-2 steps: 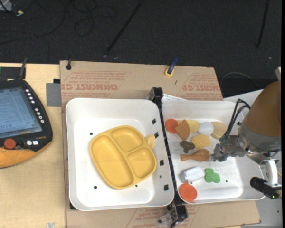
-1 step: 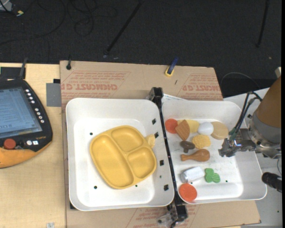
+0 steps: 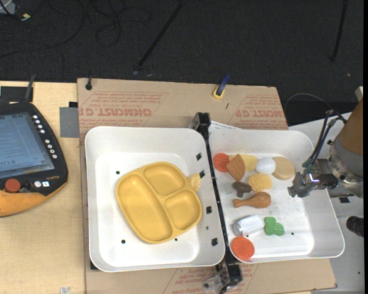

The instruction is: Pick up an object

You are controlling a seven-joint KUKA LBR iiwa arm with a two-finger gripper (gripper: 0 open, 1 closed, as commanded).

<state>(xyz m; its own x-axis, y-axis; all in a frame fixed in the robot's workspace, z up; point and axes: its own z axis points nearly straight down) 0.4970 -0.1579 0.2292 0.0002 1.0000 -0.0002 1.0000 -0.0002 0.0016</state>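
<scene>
Our gripper (image 3: 297, 187) hangs over the right bin's (image 3: 322, 241) right side — whether it is clenched we cannot tell. The toy food clusters leftward; we would centre over the isolated drumstick (image 3: 253, 200) — clear of neighbours — before descending.

toys (image 3: 253, 188): small play-food pieces, loosely clustered
place: right bin (image 3: 322, 250), left half, near the divider
</scene>
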